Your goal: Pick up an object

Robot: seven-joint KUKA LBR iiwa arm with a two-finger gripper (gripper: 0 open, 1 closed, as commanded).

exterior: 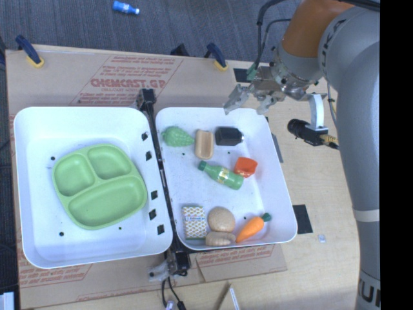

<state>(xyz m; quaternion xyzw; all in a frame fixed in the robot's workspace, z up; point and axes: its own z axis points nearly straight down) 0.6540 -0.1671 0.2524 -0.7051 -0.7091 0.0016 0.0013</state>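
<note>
My gripper (247, 103) hangs open over the far rim of the right bin (279, 173), with nothing between its fingers. Just below it in that bin lie a black block (227, 135), a tan bun (204, 144) and a green leafy piece (177, 136). An orange-red piece (245, 166) and a green bottle (221, 175) lie toward the middle. Along the near wall sit a cracker box (193, 221), a tan potato (221, 219), a flat tan piece (219, 239) and a carrot (251, 227).
The left bin (32, 141) holds a green divided plate (100, 185). A black divider with clips (155, 166) runs between the two bins. The grey arm (348, 76) stands over the bench's right side. A blue item (126, 8) lies on the floor beyond the bench.
</note>
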